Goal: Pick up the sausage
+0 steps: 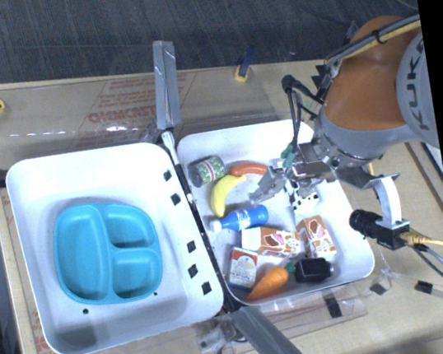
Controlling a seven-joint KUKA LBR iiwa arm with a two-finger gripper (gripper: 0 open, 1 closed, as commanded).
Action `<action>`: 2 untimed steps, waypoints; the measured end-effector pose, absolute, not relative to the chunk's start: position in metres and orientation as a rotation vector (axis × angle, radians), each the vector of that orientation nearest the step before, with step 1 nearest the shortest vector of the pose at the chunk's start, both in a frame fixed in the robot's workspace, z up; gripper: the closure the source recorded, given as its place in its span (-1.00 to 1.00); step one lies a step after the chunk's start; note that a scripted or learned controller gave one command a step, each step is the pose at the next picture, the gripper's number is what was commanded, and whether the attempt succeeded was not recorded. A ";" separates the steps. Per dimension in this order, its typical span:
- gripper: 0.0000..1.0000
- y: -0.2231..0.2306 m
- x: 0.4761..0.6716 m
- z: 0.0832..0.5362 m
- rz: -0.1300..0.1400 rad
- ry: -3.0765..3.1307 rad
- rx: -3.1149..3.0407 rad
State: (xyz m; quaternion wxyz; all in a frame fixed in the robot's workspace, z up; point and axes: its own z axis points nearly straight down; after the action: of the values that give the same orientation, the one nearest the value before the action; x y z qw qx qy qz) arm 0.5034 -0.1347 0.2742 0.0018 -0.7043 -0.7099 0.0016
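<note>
Orange-red and glossy, the one sausage [247, 169] lies near the far wall of the right bin [224, 139], partly hidden behind a single yellow banana [222, 193] that touches its near side. Just left of it sits one green can [207, 169], tipped on its side. The end effector [276, 178] hangs just right of the sausage, its metal fingers [269, 185] reaching toward the sausage's right end; they seem to be spread, with nothing between them (the view is cluttered there, so this is a reading, not a certainty). Nearer the camera lies one white bottle with a blue cap [241, 219], then three small printed cartons [275, 242] side by side, one carrot [269, 283] against the near wall, and one black object [312, 268] beside it. One small white die [306, 199] with dark dots rests under the wrist. Across the divider, the left bin [30, 181] holds one turquoise sectioned plate [107, 252]. Both bins stand on the surface [70, 113].
</note>
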 end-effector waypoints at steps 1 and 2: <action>-1.00 -0.173 0.572 0.235 0.005 -2.300 -2.136; -1.00 -0.204 0.630 0.151 0.003 -2.466 -1.944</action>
State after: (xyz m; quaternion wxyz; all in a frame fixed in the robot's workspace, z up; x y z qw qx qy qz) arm 0.6299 -0.2038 0.1508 0.0007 -0.6190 -0.7854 0.0009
